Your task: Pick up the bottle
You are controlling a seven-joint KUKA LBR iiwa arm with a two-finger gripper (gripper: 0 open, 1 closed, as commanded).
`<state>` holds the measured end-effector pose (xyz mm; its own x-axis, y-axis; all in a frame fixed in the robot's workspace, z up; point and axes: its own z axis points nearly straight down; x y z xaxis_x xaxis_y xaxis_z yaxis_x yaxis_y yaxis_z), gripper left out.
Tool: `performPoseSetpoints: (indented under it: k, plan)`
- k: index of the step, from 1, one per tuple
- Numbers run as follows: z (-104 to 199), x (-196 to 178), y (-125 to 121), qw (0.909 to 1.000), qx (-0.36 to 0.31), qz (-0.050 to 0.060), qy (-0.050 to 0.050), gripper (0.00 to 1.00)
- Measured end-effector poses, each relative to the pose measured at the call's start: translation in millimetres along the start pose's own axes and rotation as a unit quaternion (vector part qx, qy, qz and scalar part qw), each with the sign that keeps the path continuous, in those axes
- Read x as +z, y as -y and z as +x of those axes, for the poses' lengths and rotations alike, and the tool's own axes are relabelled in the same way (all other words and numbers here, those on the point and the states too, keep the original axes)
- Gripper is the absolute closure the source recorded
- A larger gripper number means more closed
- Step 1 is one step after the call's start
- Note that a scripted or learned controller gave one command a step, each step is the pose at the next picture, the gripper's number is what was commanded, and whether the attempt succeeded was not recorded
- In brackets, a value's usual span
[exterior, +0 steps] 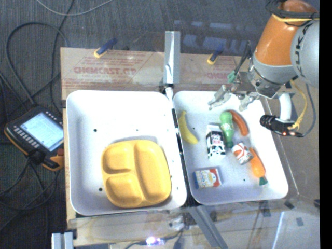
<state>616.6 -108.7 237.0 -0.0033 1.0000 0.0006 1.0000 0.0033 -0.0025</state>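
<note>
A: Where is the end effector seen, and in what state?

B: It is seen above the far edge of the right-hand shallow white bin, with its two metal fingers spread wide. Nothing is held between them.

A: And the thing to be picked?

B: The small green plastic bottle is found just below the end effector in the picture, lying in the right bin. It is flanked closely by an orange-red sausage-shaped toy on one side and a black-and-white carton on the other.

A: Which step is judged to be in hand?

B: The approach, it would seem. The grasp has not yet been made. A descent onto the bottle is called for next, with the fingers placed so that the neighbours are not caught; little room is left on either side.

A: What else is counted?

B: In the right bin: one yellow banana, one red-and-white can, one orange carrot, one small blue-and-red box. In the left white bin, one yellow sectioned plastic tray is counted. Two bins are carried by the tabletop, and beyond them, to the left, one handheld pendant with a lit screen is seen.
</note>
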Motion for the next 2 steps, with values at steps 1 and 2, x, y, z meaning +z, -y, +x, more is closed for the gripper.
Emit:
performPoseSetpoints:
  k: [1, 2]
  plan:
    - [-40.7, 35.6, 3.6, 0.9999, 0.016, 0.0, 0.002, 0.0]
    - [-76.9, 107.2, -8.6, 0.9996, 0.027, 0.001, 0.002, 0.0]
